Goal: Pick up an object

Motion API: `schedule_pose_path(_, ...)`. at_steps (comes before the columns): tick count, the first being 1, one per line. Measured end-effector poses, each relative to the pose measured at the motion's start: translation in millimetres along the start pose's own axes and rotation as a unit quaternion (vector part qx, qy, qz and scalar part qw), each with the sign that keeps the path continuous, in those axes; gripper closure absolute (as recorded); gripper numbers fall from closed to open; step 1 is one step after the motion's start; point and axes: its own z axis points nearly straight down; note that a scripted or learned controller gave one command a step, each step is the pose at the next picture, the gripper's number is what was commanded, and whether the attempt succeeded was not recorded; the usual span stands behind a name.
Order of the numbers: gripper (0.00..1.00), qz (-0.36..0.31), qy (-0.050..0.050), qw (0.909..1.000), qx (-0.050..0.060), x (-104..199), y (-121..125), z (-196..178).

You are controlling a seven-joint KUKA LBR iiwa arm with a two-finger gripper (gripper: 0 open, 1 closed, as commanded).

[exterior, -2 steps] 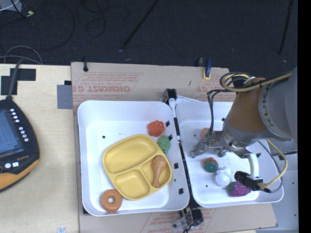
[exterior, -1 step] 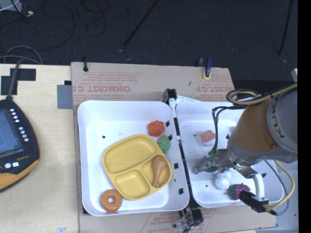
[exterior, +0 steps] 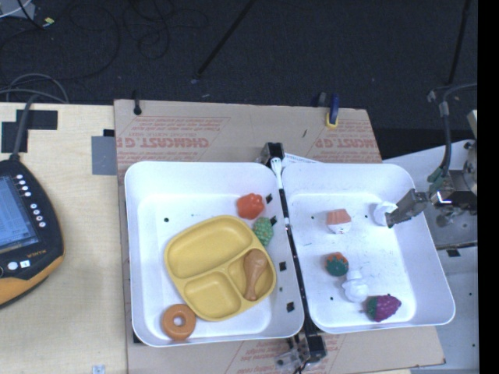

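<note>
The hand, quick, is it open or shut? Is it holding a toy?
Hand: at the right bin's right edge, right next to a small white thing. Too small to tell if it's open, shut or holding anything.

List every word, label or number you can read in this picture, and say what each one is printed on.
"CHEMCAST. GP", red print, seen upside down, on the brown cardboard sheet behind the left bin.
The same red print repeats on that sheet behind the right bin, but only parts of it can be made out.
Red print on the cardboard's front edge: too cut off to read.
Screen and buttons of the handheld pendant: too blurred to read.
</note>
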Motion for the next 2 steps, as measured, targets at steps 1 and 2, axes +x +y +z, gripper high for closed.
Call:
schedule_pose_path(1, 0.00, 0.001, 0.002, 1.0000, 0.009, 40, 13, 256)
schedule_pose_path(2, 0.00, 0.000, 0.002, 0.9999, 0.010, 32, -3, 267)
